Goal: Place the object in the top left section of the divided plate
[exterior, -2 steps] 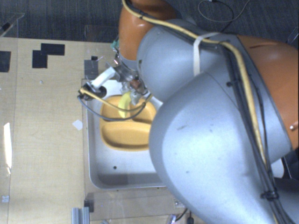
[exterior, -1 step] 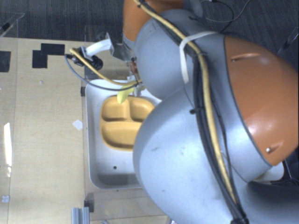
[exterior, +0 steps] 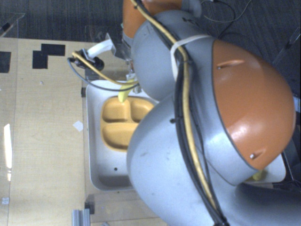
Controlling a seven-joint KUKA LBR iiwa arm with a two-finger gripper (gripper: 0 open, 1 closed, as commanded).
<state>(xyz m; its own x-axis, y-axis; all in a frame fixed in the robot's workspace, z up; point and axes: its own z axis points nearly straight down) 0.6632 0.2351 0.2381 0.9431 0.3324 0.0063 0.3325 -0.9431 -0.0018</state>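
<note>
We see the claw (exterior: 128, 83) near the far rim of the shallow white plastic bin (exterior: 94, 140), though we cannot tell whether it is wide or narrow. Just below it lies the yellow divided plate (exterior: 117, 126); a small yellow-green object (exterior: 123, 96) sits at the claw's tip over the plate's upper edge. The bulky grey-and-orange arm (exterior: 211, 126) looms over the pale wooden bench (exterior: 42, 140).
</note>
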